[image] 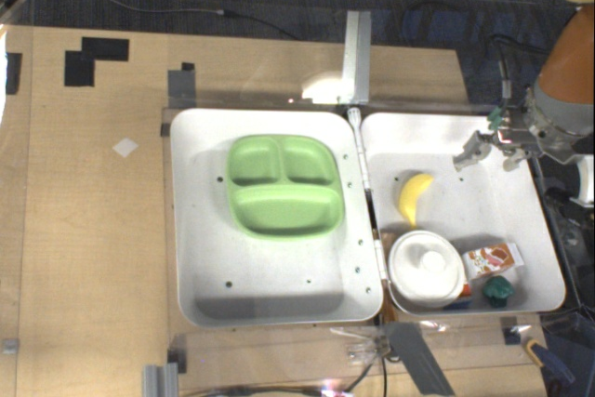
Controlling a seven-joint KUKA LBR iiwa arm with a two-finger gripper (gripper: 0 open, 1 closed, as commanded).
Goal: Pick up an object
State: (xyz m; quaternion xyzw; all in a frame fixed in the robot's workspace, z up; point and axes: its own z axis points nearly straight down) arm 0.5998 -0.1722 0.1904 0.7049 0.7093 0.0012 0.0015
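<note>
Camera view, looking down at a slant: two white bins side by side. Left bin (200, 293) holds a green divided plate (282, 184), flat, roughly centred. Right bin (535, 228) holds the candidates: a banana (415, 197), a white bowl (426, 267) at the near edge, a small red-and-white carton (490, 259) just right of the bowl, and a dark green lump (499, 290) next to the carton, too small to identify.

Gripper (492, 151) sits at the far right corner of the right bin, above the bin floor. Two fingers show as light prongs spread apart, so it reads as open with nothing between them. View is soft there; I'd call that likely, not certain.

Nearest pick is the banana. It lies toward the left and the near side from the fingers, apart from them with bare bin floor between. Long axis runs from far-right to near-left, slightly curved, tip end toward the bowl. It's near the bowl but not touching as far as I can tell, and just right of the divider between the bins.

My read: the arm is pre-grasp and nothing is picked yet. Next move needs a shift left and toward the camera, then a descent, with the fingers closing across the banana's short axis. The risk is clipping the bowl rim or the divider.
</note>
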